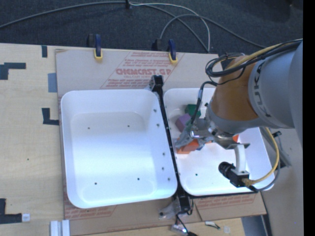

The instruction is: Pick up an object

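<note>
My gripper (186, 140) is down in the right bin (206, 181), near its left wall, with the grey and orange wrist above it covering much of the bin. An orange object (183, 150) lies right under the fingertips, touching them. A purple object (183, 121) sits just behind the gripper. A green object (192, 108) lies further back, partly hidden by the arm. Another bit of orange (236, 138) shows at the arm's right side.
The left bin (113, 151) stands beside the right one, with a black divider rail (165, 127) between them. Two blue and yellow clamps (98, 47) hold the cardboard sheet at the back. Cables hang off the wrist over the right bin's front.
</note>
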Controlling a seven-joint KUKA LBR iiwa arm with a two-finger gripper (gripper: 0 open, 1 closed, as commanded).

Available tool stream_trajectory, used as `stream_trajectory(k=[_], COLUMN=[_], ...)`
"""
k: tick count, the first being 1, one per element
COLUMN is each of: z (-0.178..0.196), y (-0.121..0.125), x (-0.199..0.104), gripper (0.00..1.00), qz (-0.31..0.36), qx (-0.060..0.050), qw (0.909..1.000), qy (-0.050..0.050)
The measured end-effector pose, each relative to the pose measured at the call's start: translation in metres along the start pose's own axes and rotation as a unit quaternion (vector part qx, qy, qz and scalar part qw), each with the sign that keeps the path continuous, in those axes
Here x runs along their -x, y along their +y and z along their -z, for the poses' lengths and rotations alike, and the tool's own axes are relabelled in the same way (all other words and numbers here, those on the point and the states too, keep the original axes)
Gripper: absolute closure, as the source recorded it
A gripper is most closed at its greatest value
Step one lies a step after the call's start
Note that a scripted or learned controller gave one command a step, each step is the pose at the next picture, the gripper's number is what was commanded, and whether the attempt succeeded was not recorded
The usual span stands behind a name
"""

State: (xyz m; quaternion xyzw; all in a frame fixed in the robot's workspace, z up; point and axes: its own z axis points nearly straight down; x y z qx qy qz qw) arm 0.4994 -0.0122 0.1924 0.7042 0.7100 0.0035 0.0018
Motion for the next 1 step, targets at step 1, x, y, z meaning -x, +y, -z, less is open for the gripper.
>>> stream_trajectory(k=[1], z=[0.0049], y=[-0.0018], x=[-0.0966], gripper=[1.0], qz=[0.0], qx=[-0.004], qw=[1.0], qy=[0.0])
